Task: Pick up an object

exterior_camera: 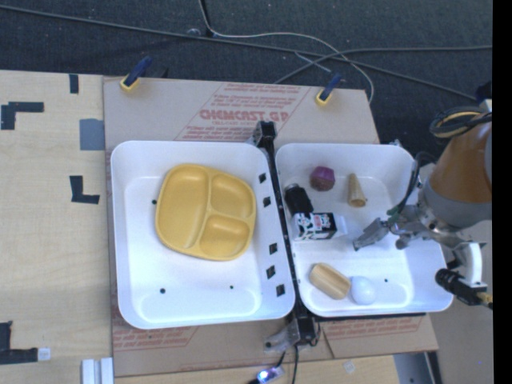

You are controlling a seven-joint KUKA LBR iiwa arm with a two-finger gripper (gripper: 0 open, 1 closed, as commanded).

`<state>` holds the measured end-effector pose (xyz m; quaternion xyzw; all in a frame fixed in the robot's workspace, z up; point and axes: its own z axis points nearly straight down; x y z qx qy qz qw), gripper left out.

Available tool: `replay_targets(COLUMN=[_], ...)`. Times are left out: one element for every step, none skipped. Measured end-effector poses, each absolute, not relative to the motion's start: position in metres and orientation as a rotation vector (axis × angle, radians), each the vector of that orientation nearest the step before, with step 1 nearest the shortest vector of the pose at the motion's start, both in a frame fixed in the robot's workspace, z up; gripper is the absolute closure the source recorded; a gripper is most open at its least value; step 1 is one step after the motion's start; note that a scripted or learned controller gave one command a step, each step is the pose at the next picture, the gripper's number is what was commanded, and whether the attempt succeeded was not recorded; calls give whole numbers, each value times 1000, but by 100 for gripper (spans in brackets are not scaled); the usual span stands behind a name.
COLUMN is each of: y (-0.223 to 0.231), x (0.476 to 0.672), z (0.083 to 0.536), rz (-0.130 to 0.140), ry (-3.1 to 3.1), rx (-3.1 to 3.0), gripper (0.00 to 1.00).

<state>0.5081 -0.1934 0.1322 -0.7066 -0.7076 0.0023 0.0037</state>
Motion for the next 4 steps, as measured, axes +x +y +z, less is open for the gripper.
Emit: replay_targets(y=[-193, -194, -187, -188], x=[508, 509, 504, 503], z=[81, 93, 139, 201], rz=[5, 4, 0, -1], ry=[-2221, -2223, -2223, -2225], rx=[-2220, -2222, -2219, -2221], gripper=[0, 100, 100, 100])
